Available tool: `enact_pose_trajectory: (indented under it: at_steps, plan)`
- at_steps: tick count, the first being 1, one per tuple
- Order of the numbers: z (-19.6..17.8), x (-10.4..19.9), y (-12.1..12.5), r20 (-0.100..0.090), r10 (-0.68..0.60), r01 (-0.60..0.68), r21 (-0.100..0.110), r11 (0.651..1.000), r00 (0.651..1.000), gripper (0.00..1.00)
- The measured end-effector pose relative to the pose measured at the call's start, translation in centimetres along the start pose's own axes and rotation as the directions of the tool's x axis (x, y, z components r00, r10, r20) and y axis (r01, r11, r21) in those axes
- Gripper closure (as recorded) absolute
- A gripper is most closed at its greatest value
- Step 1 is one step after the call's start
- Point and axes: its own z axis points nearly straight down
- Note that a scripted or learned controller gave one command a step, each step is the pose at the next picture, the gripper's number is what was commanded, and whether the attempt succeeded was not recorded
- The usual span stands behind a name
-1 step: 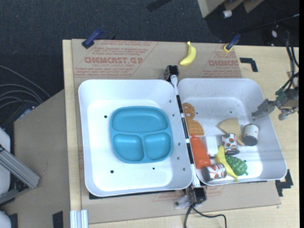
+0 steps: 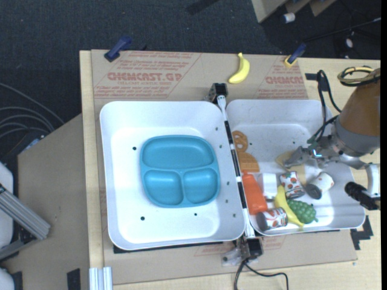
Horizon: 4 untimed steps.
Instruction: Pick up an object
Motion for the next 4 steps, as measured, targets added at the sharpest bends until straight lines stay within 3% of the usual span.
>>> enact_pose_trajectory:
  at_steps: [1,2,3,4]
  plan:
    - [-0.1,5.8,4.0,-0.001,-0.001,0.001,-0.006,1.000,1.000,0.00]
    - [-1.1,5.8,4.1,-0.001,-0.002,0.002,-0.007,1.000,1.000,1.00]
    - [-13.7,6.6,-2.3,-0.001,0.001,-0.001,0.003,1.000,1.000,1.00]
    - [-13.6,6.6,-2.4,-0.001,0.001,-0.001,0.005,1.000,1.000,0.00]
